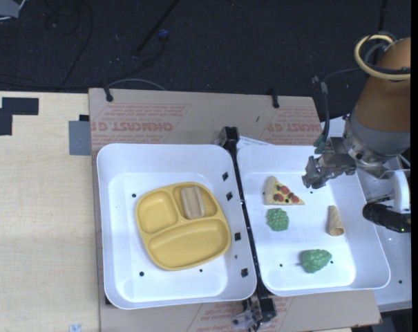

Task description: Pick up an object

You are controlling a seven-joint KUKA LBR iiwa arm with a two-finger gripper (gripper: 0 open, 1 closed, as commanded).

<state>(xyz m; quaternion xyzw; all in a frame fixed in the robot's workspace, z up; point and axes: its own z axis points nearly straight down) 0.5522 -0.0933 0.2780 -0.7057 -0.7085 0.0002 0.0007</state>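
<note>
Bins first: the left white bin (119,185) holds a yellow divided tray (184,244) with a tan bread-like piece (191,202) lying in its upper right compartment. The right white bin (364,254) carries the loose things I could take. My arm (383,109) reaches in from the right, orange band above the wrist, and my gripper (315,176) hangs over the upper part of the right bin, near the toy pizza slice (282,193) but apart from it. At this size I cannot tell how my gripper is set, and I see nothing in its grasp. Below the pizza slice sits a small green broccoli-like piece (278,219); to its right lies a tan cone (334,220); lower down is a second green leafy piece (314,259). As I judge it, nothing is picked yet: choosing, descending, closing and lifting all remain, with the pizza slice the nearest candidate.
</note>
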